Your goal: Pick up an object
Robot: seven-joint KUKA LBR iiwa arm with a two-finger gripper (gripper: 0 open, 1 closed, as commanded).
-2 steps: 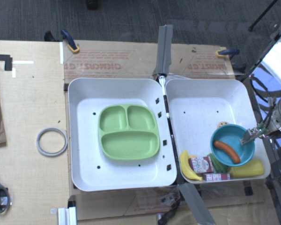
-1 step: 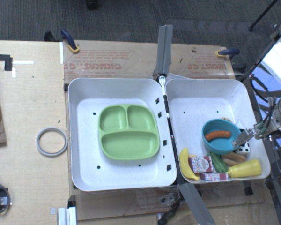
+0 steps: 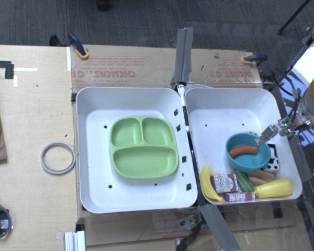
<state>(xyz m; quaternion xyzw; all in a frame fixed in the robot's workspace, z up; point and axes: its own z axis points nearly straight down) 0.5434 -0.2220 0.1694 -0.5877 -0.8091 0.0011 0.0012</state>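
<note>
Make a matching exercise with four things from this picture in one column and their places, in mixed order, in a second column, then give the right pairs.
Things:
1. green plate
2. sausage
3. banana
4. ring

Places:
A. in the blue bowl
B. on the bench, outside the bins
C. in the left bin
D. at the near edge of the right bin

Pairs: 1-C, 2-A, 3-D, 4-B

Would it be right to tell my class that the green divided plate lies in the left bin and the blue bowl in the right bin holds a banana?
Not quite. In the camera view the blue bowl holds an orange sausage; the banana lies beside it on the right bin's floor. The green divided plate does lie in the left bin.
</note>
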